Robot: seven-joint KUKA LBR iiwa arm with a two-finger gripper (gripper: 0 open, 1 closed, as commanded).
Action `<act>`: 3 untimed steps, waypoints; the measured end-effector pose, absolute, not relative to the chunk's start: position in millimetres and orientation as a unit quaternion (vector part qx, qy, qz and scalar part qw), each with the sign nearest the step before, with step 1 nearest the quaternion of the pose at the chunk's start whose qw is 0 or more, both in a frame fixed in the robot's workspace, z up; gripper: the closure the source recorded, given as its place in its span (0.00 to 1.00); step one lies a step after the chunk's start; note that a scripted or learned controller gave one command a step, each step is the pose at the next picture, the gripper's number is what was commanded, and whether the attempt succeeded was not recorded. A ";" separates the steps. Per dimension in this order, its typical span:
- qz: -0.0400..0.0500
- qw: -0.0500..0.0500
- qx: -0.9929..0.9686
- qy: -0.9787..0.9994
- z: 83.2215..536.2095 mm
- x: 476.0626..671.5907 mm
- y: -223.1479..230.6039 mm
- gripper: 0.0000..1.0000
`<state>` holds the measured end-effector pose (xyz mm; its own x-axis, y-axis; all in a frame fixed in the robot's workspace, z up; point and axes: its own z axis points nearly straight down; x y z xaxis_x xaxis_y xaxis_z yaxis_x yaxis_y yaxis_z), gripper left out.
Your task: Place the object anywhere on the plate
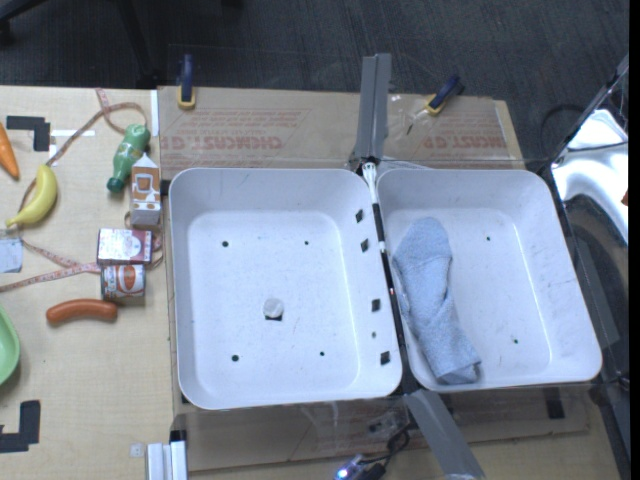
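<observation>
The likeliest object for this task is the small grey round piece (273, 309). It lies loose on the floor of the left bin (200, 368), just toward 6 o'clock from that bin's centre and well apart from every wall. It looks squat and roughly as wide as it is long, so I see no long axis to line up with. It is too small to name more closely.

The other candidate is the blue-grey cloth (432, 303) in the right bin (560, 298). It is rumpled along the wall nearest the divider, with its long axis running from about 12 o'clock to 5 o'clock.

No certain plate sits in either bin. The nearest match is the green dish rim (5, 353) on the bench, toward 9 o'clock from the grey piece, beyond the toy sausage (82, 312) and the can (124, 281).

A pale glossy shape (590, 158) at the right edge, which may be part of the arm's side of the rig, lies toward 2 o'clock from the grey piece and 1 o'clock from the cloth. Whether the gripper is spread or pressed together I cannot tell.

With 1 arm reaching in from 3 o'clock, the cloth is the nearer thing. The grey piece would call for a reach across the whole right bin and the divider, toward 8 o'clock. I judge the task not yet begun.
</observation>
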<state>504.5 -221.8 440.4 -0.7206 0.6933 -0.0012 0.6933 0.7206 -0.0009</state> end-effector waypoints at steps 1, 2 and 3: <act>-0.001 0.000 0.369 0.929 440.5 526.0 -222.4 1.00; -0.001 0.001 0.380 0.925 440.6 540.3 -222.1 1.00; -0.001 0.001 0.391 0.921 440.5 552.8 -222.2 1.00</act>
<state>552.8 -222.2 440.5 -0.6948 0.7192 -0.0014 0.7192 0.6948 -0.0006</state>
